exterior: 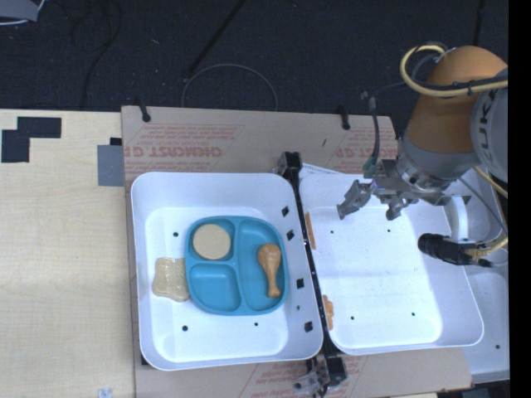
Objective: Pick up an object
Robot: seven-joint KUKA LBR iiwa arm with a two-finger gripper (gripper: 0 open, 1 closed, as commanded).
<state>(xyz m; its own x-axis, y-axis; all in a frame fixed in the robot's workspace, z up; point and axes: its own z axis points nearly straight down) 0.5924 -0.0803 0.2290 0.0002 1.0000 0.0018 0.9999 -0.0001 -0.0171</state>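
Camera view: gripper (372, 206) seemingly well apart from drumstick (270, 268).

two shallow white plastic bins (158, 222) side by side | brown cardboard sheet (216, 139) beneath them | pale wooden bench top (58, 247) with grey square patch (109, 164) | dark carpet (207, 31) with black cables (228, 77)

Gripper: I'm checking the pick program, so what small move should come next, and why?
Probably a shift toward the left bin. The gripper hangs open over the right bin, with nothing between its fingers, while the drumstick, round patty and blue tray lie in the left one.
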